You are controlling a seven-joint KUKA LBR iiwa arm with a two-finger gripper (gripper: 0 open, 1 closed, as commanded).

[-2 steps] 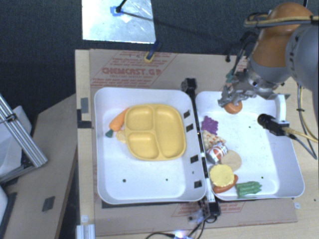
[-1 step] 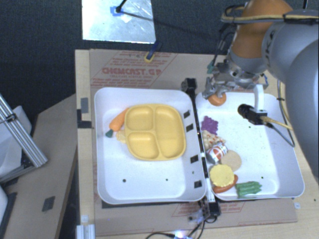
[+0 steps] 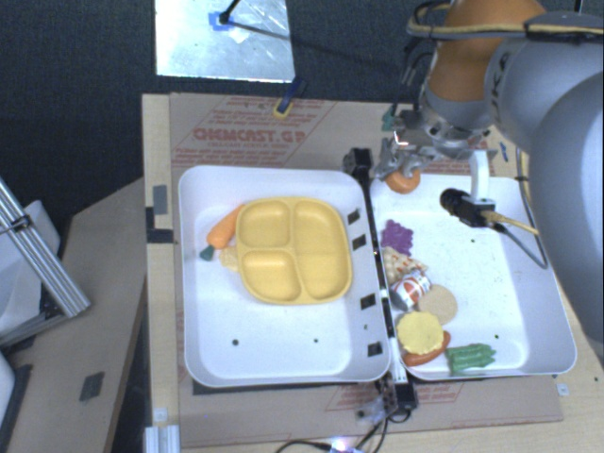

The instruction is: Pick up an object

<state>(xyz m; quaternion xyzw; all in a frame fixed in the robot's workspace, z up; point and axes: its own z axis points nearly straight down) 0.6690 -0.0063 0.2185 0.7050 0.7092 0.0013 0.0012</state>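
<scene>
- Orange toy piece (image 3: 404, 182) sits at the far edge of the right bin (image 3: 528, 291), directly under the claw (image 3: 404, 163); whether it touches the claw cannot be told.
- Claw spacing cannot be told.
- Purple grape bunch (image 3: 397, 236) lies nearer the camera than the claw, with a yellow-topped burger (image 3: 421, 336) and a green vegetable (image 3: 470, 355) farther on.
- Left of the claw, the left bin (image 3: 283, 347) holds a yellow divided plate (image 3: 288, 250) and a carrot (image 3: 223, 228).
</scene>
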